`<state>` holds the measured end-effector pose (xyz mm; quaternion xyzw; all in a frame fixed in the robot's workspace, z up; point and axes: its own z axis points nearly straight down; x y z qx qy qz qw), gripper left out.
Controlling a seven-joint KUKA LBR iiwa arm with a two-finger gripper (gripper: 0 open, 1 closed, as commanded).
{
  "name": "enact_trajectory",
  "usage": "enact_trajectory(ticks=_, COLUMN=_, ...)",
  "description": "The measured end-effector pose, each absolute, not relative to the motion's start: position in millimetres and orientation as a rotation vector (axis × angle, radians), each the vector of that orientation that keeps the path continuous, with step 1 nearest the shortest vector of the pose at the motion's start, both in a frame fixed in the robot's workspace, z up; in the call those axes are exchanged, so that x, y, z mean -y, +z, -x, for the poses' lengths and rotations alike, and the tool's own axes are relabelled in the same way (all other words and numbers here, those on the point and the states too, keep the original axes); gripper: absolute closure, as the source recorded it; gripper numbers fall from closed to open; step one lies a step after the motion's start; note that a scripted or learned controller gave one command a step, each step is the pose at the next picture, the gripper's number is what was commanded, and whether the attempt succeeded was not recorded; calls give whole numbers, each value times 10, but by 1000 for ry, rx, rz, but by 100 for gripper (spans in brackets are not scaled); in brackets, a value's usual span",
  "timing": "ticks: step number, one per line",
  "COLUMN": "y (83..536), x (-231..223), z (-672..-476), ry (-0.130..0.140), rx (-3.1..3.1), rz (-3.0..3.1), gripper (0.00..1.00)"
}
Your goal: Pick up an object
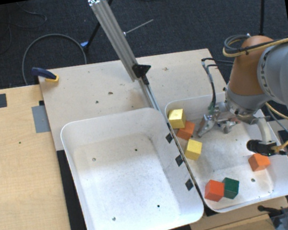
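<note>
Reaching in from the right, the grey arm with the orange band is holding its metal two-finger gripper (207, 124) low inside the right-hand shallow white bin (287, 183), close to a cluster of three small blocks by the bin's left wall. The fingers (203, 128) are appearing slightly spread, with nothing between them, though the view is too coarse there to be sure. The likeliest target, a small orange cube (186, 130), is lying just left of the fingertips, wedged between an upper yellow cube (176, 118) and a lower yellow cube (193, 149); it seems to be touching the upper one. Three further blocks are resting well apart from the gripper: a second orange cube (259, 161) near the right wall, and a red-orange cube (214, 190) touching a dark green cube (231, 187) at the front. The left-hand white bin (82, 135) is sitting beside it on the pale surface (95, 87).

To do this grasp well, the fingers should be straddling one cube only, aligned with its flat faces, and descending fully before closing; the crowded neighbours are risking a blocked or glancing pinch.
</note>
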<state>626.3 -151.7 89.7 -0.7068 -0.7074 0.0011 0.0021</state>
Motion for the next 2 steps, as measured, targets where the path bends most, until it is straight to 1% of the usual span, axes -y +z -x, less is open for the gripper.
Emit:
enact_trajectory(ticks=1, y=964, x=1582, z=-6595, ry=50, rx=2177, rz=2195, gripper=0)
enact_trajectory(ticks=2, y=1720, x=1939, z=-6392, ry=-1, rx=2223, rz=2228, gripper=0)
